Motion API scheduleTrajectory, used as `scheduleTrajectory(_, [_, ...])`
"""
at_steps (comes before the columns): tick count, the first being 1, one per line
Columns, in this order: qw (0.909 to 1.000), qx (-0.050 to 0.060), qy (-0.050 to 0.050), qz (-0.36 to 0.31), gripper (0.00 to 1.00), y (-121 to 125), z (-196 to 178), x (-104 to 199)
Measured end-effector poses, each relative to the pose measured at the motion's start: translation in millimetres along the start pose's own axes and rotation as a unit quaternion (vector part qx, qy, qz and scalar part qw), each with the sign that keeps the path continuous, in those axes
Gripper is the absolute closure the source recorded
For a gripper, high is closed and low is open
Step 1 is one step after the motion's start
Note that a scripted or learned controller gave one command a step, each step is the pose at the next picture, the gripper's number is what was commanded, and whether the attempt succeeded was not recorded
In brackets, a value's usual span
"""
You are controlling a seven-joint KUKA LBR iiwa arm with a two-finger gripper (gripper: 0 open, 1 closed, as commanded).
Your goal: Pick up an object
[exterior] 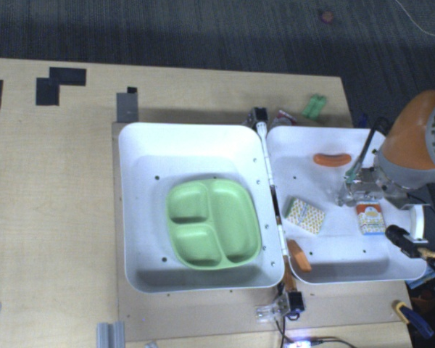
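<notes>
- Carton, small, red and white: lies flat on the floor of the right bin, towards its right side. On position alone it is the likeliest item for pickup.
- State of the hand: it sits low over the right bin, just beside the carton's upper-left corner and not centred over it. Nothing is seen held. Whether it is wide or narrow cannot be told from this angle.
- Other stock in the right bin: 1 orange sausage near the far wall, 1 patterned packet left of the hand, 1 orange piece against the left wall.
- Left bin: holds 1 green divided plate, well apart from the arm.
- Risk 1, offset: a descent from this position would, in my judgement, meet the carton's edge rather than its middle and push or tip it away.
- Risk 2, low profile: the carton lies flat, so a closure may skate over its top and come up empty.
- Risk 3, crowding: the hand stands between 3 items, so a slight drift could nudge the patterned packet or the orange sausage and grasp none cleanly.
</notes>
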State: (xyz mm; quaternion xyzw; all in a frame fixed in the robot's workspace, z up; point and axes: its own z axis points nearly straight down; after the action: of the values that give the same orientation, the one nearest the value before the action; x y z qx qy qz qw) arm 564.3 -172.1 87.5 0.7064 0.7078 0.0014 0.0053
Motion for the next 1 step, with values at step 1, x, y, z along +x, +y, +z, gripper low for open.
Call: scheduleTrajectory(1, [0.9999, 0.003, 0.013, -0.005, 0.0, 2.9, -0.4, 13.9])
